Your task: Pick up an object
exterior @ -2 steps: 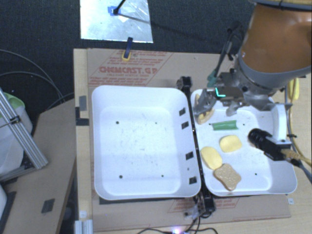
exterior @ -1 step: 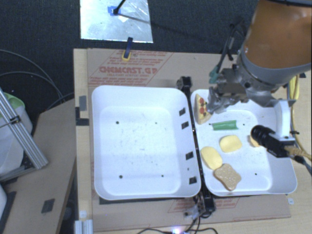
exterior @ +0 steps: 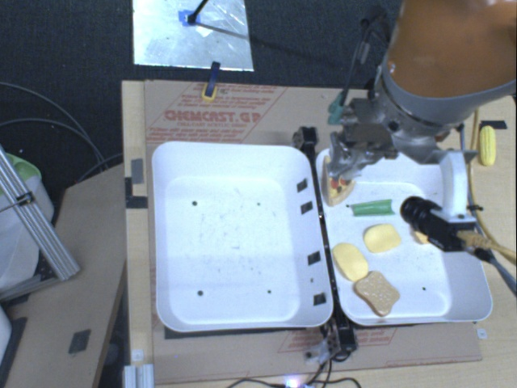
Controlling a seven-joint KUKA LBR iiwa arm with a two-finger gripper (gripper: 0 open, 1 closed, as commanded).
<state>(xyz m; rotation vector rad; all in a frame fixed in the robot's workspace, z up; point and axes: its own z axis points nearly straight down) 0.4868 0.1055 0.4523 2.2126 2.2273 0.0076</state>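
A small tan and red piece (exterior: 338, 187) lies in the right bin (exterior: 462, 299), up in the far corner next to the wall between the two bins. The gripper (exterior: 342, 175) is right over it, low down and very close to it. I cannot tell if the grip is spread or pressed together, or if it has the piece at all.

Just beside the piece, a bit nearer to me, lies a green stick (exterior: 371, 208). Below that sits a yellow block (exterior: 381, 238), then a pale yellow oval (exterior: 350, 260), and then a brown bumpy cookie shape (exterior: 377, 293) near the front wall. The oval and the cookie shape look like they touch.

The left bin (exterior: 234, 241) sits beside the right one. Both bins rest on a brown cardboard surface (exterior: 214, 113). A little yellow corn cob (exterior: 487, 144) lies outside the bins, off to the right.
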